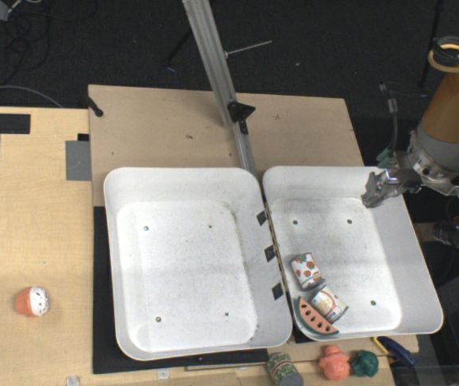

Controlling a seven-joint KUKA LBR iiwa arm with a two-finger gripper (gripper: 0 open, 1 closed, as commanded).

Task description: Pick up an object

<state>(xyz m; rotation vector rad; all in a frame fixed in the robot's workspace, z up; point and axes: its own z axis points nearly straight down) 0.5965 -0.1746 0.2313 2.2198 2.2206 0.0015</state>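
The right bin (374,248) holds three small things near its front left corner: a little red and white can (306,270), a second small can (326,303) lying on its side, and a watermelon-slice toy (317,320) at the bin's front rim. My gripper (379,188) hangs over the back right part of this bin, far from those objects, with nothing visible between its fingers. The grey arm with its orange band (448,107) comes in from the right.
The left bin (181,264) sits beside the right one. A metal rail (217,63) slants across the back. In front of the bins lie a dark can (280,368), an orange toy (334,363) and a green toy (365,363). A small orange and white ball (32,301) rests far left.
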